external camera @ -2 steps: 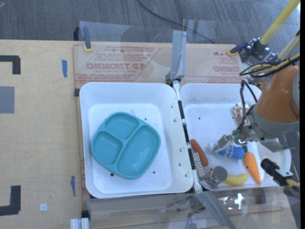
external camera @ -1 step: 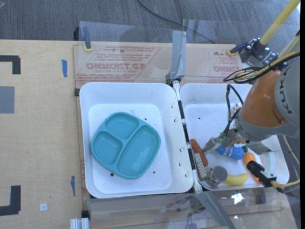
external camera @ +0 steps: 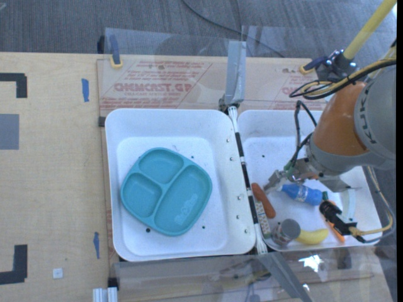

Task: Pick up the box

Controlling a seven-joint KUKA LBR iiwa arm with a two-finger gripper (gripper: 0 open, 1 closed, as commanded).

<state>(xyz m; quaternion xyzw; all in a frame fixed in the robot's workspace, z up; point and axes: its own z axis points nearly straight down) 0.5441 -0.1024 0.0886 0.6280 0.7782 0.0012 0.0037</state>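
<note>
The gripper (external camera: 296, 180) hung low in the right bin (external camera: 264, 134), just beside a blue bottle (external camera: 303, 194); its state could not be told. No box could be made out; a teal plate (external camera: 166, 191) lay in the left bin (external camera: 126, 128).

1. The teal three-compartment plastic plate (external camera: 166, 191) looks smooth and matt.
2. Both shallow white plastic bins (external camera: 170, 123) show a faintly speckled, dull finish.
3. The pale wooden bench (external camera: 50, 168) is matt.
4. The small grey metal can (external camera: 289, 230) has a slight sheen.
</note>
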